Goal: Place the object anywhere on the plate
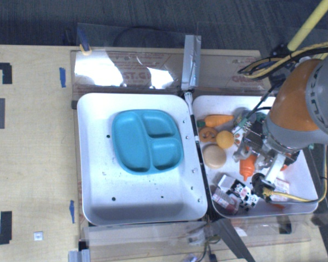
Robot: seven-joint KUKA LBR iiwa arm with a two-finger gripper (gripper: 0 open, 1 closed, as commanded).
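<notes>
End effector point(246, 154) hangs low over the middle of the view-right bin point(306, 171), w/ the arm reaching in from view-right. Can't tell whether it's wide, narrow or gripping anything, since wrist + cabling hide the tip.

Just below it, touching or nearly so, is a short orange piece point(247, 168), standing roughly lengthwise in the view. To view-left of the end effector sits a yellow-orange ball point(225, 140). Just under the ball is a cream round obj. point(214, 156), and the two are touching or v. close. Above the ball a long carrot point(218, 120) lies crosswise near the bin's far wall. A small orange bit point(208, 134) sits by the bin's view-left wall. Toward the near wall is a black-and-white patterned obj. point(241, 191), w/ a small dark packet point(225, 197) just beside it on view-left. At view-right of those is a red-and-yellow item point(281, 187), partly under the arm.

Can't tell which of these is the task's obj.; all of them lie in the view-right bin.

The plate point(134, 141) is blue, divided into 3 compartments, and lies flat approx. mid view-left bin point(98, 190), a bit toward the far side. It's well apart from the end effector, w/ the two bins' adjoining walls between them. Both bins rest on a pale wood counter point(27, 146).
</notes>
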